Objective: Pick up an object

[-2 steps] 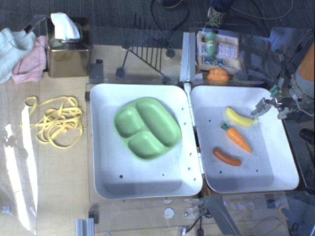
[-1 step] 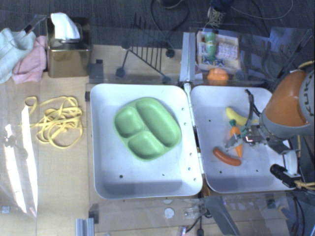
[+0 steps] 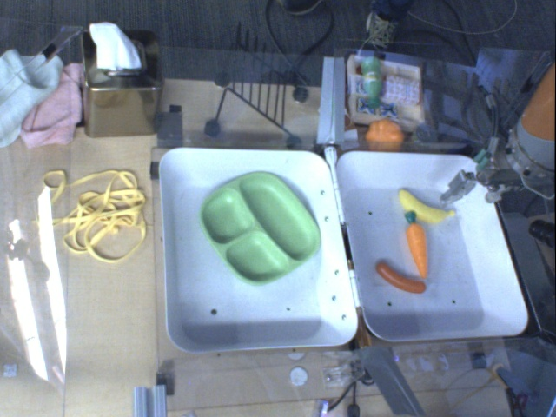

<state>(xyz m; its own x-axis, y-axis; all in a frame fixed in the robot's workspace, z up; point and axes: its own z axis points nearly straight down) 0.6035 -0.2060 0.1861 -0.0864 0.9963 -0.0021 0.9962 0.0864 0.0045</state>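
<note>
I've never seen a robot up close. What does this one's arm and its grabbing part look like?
The arm is grey metal with an orange band above the wrist, and dark cables run along it. At its end sits a small silvery two-finger gripper, slim and pale against the right-hand white bin.

On the desk (image 3: 104, 320) left of the bins lies a tangle of yellow cord (image 3: 97, 212). Behind it, a tissue box (image 3: 119, 81) stands beside crumpled pink and white cloths (image 3: 39, 102).
</note>
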